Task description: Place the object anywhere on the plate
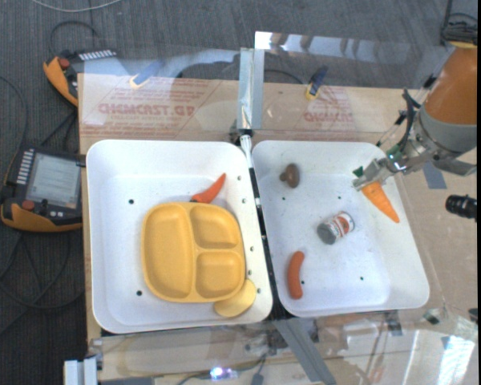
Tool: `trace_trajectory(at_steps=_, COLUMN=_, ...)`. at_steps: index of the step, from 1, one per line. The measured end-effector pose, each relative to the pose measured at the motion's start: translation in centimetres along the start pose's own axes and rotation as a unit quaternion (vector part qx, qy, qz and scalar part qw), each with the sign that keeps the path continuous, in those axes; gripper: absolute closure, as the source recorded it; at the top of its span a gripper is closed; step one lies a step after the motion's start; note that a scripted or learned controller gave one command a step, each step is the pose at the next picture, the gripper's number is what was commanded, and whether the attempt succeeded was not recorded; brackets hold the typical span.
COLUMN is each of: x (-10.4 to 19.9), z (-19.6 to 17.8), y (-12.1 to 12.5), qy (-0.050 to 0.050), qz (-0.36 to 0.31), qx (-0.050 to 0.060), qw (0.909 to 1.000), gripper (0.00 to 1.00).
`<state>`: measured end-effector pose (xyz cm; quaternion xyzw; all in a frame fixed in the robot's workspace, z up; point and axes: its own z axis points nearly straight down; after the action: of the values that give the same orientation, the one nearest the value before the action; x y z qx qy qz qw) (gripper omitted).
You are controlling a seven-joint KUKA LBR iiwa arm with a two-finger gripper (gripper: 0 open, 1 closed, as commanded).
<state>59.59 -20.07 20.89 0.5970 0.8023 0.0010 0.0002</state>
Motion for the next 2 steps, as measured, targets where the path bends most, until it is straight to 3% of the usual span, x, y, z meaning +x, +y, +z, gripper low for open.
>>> trace_trajectory(at_steps=1, x=10.6, z=4.3, y=-0.2, qy=0.001, qz=0.053, qx=0.003, qw=0.9986, gripper=1.0)
trace_trajectory(at_steps=2, x=17.7, z=2.6, y=3.9, qy=0.0, qz=-0.13, qx=0.001, qw=0.9915, gripper=1.0)
